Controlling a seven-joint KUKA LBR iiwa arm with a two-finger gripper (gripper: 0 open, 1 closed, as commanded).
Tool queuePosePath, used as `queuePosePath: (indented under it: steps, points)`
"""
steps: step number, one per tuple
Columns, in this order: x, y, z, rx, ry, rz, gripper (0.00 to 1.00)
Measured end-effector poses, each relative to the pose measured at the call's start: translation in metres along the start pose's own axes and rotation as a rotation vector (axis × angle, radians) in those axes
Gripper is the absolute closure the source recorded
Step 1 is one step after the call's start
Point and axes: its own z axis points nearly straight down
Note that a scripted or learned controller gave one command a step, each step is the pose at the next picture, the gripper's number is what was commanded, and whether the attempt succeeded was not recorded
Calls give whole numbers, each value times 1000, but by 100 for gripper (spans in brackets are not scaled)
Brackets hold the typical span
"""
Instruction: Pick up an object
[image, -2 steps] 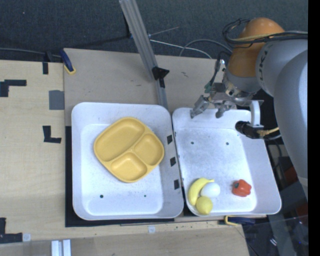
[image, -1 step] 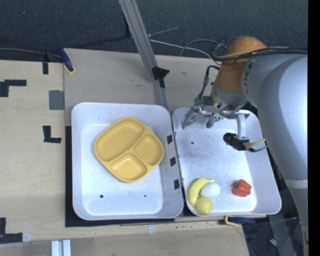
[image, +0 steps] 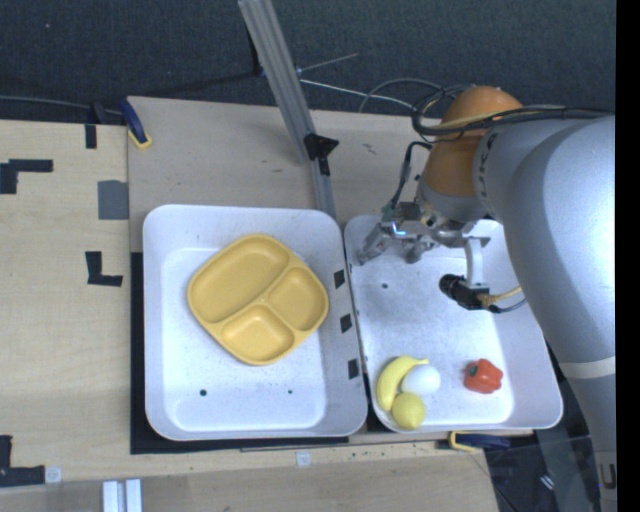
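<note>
In the right bin, near its front edge, lie a yellow banana, a white egg and a yellow lemon, all bunched together. A small red pepper lies a little to their right. My gripper hangs over the far left corner of that bin, well away from these objects. Its fingers are spread open with nothing between them. A yellow divided plate rests in the left bin.
The grey arm with its orange band covers the right bin's far right side. A black cable fitting hangs under the wrist. A slanted metal rail stands behind the bins.
</note>
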Motion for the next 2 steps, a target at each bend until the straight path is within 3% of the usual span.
queuePosePath:
  steps: [1,2]
  points:
    - [1,0,-11,-1,0,-2,100]
    - [2,8,-72,-13,2,2,100]
